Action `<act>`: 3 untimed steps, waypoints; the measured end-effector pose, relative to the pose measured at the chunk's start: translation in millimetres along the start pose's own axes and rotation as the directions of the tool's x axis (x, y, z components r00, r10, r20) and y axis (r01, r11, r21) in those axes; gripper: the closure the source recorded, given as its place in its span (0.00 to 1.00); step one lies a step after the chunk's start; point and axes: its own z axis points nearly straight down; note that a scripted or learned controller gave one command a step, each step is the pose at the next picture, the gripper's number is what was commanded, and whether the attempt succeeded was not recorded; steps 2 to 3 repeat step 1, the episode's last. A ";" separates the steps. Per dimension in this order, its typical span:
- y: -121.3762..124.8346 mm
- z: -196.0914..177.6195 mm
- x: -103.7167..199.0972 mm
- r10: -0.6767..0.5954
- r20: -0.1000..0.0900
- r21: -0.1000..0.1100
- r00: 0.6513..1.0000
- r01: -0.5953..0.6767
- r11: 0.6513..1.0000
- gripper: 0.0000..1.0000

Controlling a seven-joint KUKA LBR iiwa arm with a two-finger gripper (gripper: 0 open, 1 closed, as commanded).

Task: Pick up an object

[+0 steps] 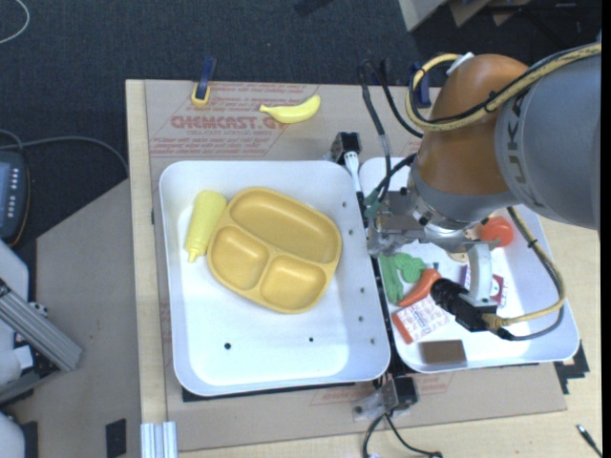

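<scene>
Carrot point(417, 287) w/ packet point(421, 321) beside

A single fixed camera is mounted above the bench point(153, 370) and looks down at a slant. Both white bins are framed, the left bin point(191, 342) whole. The arm point(496, 132) enters from the right, nearest the lens and covering much of the right bin point(554, 337)
</scene>
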 end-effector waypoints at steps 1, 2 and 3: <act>-7.7 -0.1 2.6 0.000 0.000 0.003 1.000 0.000 1.000 1.00; -7.7 -0.1 2.6 0.000 0.000 0.003 1.000 0.000 1.000 1.00; -7.7 -0.1 2.6 0.000 0.000 0.003 1.000 0.000 1.000 1.00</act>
